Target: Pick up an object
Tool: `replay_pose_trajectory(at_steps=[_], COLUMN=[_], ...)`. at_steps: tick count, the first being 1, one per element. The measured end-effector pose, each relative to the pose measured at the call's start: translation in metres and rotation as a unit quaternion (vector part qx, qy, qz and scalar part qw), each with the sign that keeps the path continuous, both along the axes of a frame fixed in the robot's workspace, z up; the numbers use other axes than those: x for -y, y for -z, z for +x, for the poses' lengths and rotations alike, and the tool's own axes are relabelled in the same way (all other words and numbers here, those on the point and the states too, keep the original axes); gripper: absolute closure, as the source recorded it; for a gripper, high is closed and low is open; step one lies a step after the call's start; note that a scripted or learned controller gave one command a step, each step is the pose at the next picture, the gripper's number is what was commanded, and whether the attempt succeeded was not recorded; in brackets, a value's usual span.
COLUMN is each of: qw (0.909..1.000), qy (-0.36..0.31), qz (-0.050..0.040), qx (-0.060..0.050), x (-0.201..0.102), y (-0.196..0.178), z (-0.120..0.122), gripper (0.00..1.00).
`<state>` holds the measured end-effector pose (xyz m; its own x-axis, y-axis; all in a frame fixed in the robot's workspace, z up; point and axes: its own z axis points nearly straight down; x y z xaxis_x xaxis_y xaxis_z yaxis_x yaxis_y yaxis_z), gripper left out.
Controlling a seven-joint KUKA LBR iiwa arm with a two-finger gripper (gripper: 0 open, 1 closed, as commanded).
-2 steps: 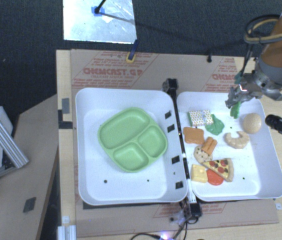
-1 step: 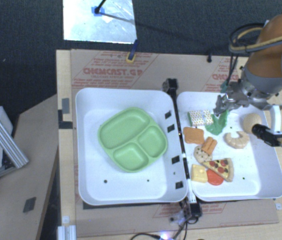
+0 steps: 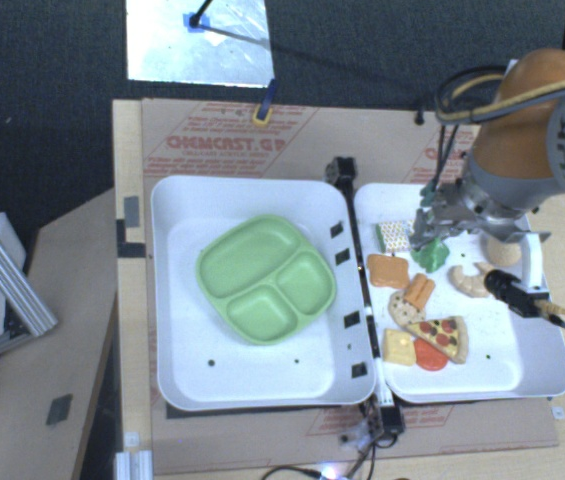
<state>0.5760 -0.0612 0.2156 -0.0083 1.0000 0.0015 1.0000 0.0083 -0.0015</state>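
Observation:
The right bin (image 3: pixel 522 363) holds several toy foods: a green piece (image 3: pixel 430 256), a checkered wafer (image 3: pixel 394 235), an orange slab (image 3: pixel 388 270), a hot dog (image 3: pixel 418 291), a cookie (image 3: pixel 402 311), a pizza slice (image 3: pixel 441 334), a yellow cheese block (image 3: pixel 399 347), a red tomato slice (image 3: pixel 430 356), a tan croissant shape (image 3: pixel 470 282) and a pale round piece (image 3: pixel 502 252). My gripper (image 3: pixel 426 232) hangs low over the bin's far left part, directly above the green piece and beside the wafer.
The left bin (image 3: pixel 182 368) carries a green three-compartment plate (image 3: pixel 265 279). A black divider (image 3: pixel 354 268) runs between the bins. The arm's orange band (image 3: pixel 532 108) and cables loom over the right bin's far side. A black fitting (image 3: pixel 510 293) sits near the croissant shape.

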Motion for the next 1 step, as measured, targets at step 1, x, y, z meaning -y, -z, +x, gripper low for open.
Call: replay_pose_trajectory(at_steps=[1], qw=[1.0], qy=[0.0], qz=[-0.0002], qx=[0.0], x=[-0.0406], y=[0.0051], z=[-0.0264], gripper=[1.0])
